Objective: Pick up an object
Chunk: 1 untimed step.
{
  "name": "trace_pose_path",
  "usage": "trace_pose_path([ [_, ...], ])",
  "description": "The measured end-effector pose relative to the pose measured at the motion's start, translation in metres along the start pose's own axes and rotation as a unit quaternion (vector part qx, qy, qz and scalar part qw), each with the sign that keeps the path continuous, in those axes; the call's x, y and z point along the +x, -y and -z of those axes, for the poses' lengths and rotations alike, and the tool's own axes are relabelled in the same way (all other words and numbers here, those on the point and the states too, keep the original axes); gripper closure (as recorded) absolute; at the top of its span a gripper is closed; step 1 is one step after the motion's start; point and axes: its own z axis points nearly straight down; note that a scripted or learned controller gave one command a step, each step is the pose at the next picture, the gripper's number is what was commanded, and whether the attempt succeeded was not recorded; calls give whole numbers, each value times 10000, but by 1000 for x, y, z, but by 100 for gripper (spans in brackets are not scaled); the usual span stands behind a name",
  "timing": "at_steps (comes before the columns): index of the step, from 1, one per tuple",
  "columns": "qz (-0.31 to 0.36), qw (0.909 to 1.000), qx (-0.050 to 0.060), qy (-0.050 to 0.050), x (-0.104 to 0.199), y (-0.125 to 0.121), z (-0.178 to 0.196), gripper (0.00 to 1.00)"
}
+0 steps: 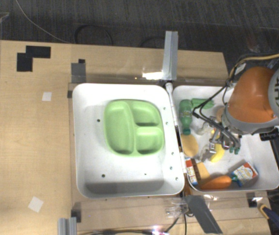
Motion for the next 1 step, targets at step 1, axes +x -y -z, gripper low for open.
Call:
trace_pose_path([
  [1,38,9999,-4,92,-5,-2,15,100],
])
